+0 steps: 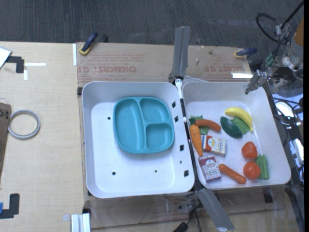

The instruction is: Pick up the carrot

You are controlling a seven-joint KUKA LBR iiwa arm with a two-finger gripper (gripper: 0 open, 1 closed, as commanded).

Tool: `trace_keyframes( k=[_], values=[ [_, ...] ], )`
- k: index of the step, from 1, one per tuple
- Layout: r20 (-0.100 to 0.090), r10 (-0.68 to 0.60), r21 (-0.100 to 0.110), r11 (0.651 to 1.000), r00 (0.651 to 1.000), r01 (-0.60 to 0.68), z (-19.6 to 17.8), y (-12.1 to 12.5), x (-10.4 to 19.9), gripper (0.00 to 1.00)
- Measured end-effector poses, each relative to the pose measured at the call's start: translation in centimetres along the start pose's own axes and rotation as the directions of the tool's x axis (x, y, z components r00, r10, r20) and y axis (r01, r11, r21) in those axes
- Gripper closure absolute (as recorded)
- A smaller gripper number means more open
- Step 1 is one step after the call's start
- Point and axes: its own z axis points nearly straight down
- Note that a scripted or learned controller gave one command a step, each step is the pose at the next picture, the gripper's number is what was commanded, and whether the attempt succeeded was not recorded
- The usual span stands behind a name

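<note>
- A roll of tape (22,123) is being kept at the far left of the desk (48,178), well apart from both bins, so it is judged to play no part in the task.
- The left bin (96,178) is being occupied by a teal divided plate (144,124), lying flat near its middle; its three compartments are being left unfilled, probably as a receiving place.
- The toy food is being held together in the right bin (275,129), where it can be reached from the arm's side.
- Several carrot-like orange pieces are being seen there; the likeliest carrot (195,139) is lying lengthwise against the bin's left wall, touching a small red-and-white packet (214,144), with another orange piece (207,123) just above it.
- A red carton (209,167) is lying just below, and a further orange piece (232,173) is lying beside it.
- A banana (239,115), a dark green vegetable (232,127), two tomatoes (249,150) and a green pod (262,166) are being kept towards the right.
- The tool (254,83) is being held above the bin's far right corner, well apart from the carrot; whether it is released or clenched cannot be told, and nothing is being seen in it.
</note>
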Motion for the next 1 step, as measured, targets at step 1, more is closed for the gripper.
trace_keyframes(
  k=[1],
  values=[
    [0.0,-0.156,0.0,0.988,0.988,0.156,1.35,-3.49,3.25,0.0]
  ],
)
